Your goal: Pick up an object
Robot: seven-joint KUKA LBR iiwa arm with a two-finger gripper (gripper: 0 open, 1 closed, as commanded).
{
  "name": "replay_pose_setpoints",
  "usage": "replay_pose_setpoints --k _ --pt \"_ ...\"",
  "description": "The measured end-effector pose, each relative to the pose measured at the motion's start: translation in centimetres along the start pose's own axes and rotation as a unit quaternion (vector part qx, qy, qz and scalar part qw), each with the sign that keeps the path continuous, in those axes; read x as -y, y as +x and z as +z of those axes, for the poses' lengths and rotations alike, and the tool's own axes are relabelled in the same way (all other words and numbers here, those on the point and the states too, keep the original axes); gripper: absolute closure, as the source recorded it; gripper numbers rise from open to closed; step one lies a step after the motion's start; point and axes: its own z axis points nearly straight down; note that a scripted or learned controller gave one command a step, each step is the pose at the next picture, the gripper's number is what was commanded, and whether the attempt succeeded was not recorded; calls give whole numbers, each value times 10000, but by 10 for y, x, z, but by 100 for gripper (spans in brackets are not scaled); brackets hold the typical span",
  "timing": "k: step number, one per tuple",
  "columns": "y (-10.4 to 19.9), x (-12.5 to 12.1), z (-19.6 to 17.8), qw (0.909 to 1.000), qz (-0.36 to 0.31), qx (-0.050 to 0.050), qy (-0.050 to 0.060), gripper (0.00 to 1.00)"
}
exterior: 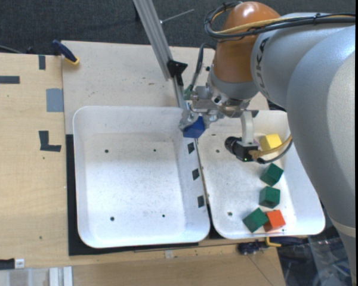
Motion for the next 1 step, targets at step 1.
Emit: replay_pose_setpoints --k 1 --pt "63 0 -9 10000 -8 -8 -4 100"
